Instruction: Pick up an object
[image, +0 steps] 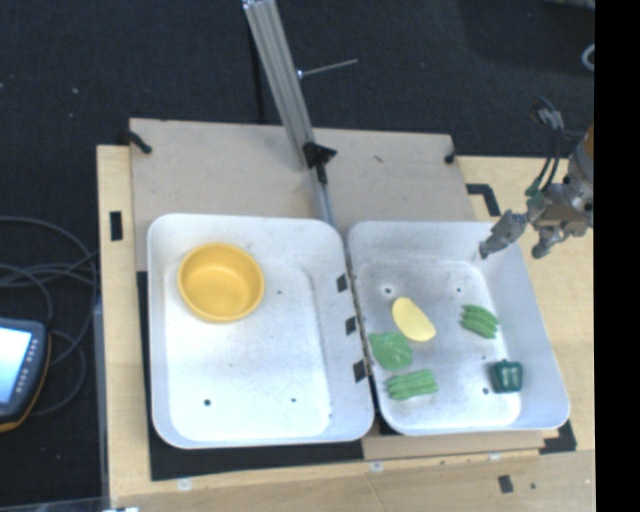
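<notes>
Right bin (530, 330), contents: one pale yellow oval piece (412, 319), smooth, lying flat near the bin's middle. Just below-left of it, a green lumpy piece (390, 350); below that, a ridged green piece (411, 384) near the front wall. One small ridged green piece (479, 321) lay to the right, apart. One dark green blocky piece (506, 376) sat near the front right corner.

Left bin (250, 400): one yellow bowl (221, 282), upright, back left.

Gripper (520, 237): over the right bin's back right corner, fingers apart, nothing between them.
</notes>
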